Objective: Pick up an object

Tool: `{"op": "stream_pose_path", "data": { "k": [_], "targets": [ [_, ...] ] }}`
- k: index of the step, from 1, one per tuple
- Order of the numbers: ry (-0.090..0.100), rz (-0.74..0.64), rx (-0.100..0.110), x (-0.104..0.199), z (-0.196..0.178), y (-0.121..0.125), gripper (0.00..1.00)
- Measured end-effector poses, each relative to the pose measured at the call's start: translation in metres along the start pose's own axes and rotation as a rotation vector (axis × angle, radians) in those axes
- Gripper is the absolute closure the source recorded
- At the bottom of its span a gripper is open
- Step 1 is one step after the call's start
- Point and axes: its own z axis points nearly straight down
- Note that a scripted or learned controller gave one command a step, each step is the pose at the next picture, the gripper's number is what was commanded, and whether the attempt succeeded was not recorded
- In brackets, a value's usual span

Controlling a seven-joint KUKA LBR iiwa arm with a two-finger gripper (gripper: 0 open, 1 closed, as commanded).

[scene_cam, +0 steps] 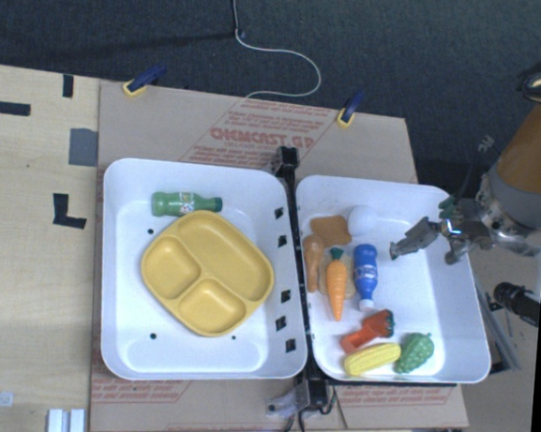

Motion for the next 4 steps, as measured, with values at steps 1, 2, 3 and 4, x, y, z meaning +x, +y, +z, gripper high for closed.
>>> {"op": "stream_pose_path", "data": {
  "k": [1, 2, 3, 4],
  "targets": [
    [-0.002, -0.003, -0.01, 0.0, -0.006, 0.002, 0.0],
    [-0.001, -0.002, -0.006, -0.003, 0.048, -0.007, 0.0],
    [-0.001, -0.004, -0.006, 0.001, 0.095, -0.007, 0.0],
    [-0.001, -0.003, -0.006, -0.004, 0.158, -0.001, 0.0]
  ]
}}
